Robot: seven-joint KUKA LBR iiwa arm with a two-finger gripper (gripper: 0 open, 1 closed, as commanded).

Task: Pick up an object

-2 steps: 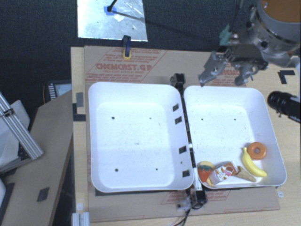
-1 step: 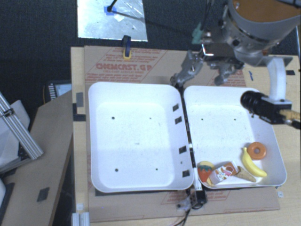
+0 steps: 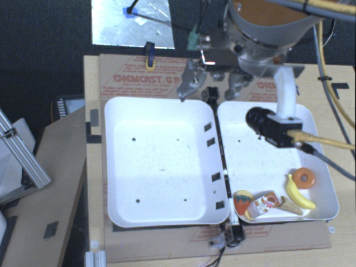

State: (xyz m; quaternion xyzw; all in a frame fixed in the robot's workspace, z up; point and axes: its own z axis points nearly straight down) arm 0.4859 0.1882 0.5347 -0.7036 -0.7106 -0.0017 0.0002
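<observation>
the gripper [image 3: 210,89] hangs at the top of the view, above the far edge of the two bins, about over the seam between them. its two grey fingers [image 3: 189,82] point down and stand apart from each other, released, with nothing between them. above the fingers is the wide grey wrist of the arm [image 3: 267,15] with its orange band.

the left bin [image 3: 158,160] is a shallow white tray with a few small dark dots on its floor. the right bin [image 3: 261,166] lies just beside it, and a row of black clips [image 3: 214,160] runs along the joint between them.

the things to pick all lie in the near right corner of the right bin, well apart from the gripper. a yellow banana [image 3: 298,192] lies at a slant there. an orange ring [image 3: 303,177], like a small donut, is just beside the upper end of the banana. to the left of the banana are a small red and white packet [image 3: 263,203] and a round orange and red thing [image 3: 242,200], close together near the front wall.

a black cylinder [image 3: 270,125] on a white bracket hangs over the far part of the right bin, with a yellow cable [image 3: 328,142] going out to the right. both bins rest on a brown cardboard sheet [image 3: 133,74] on the table [image 3: 92,77].
</observation>
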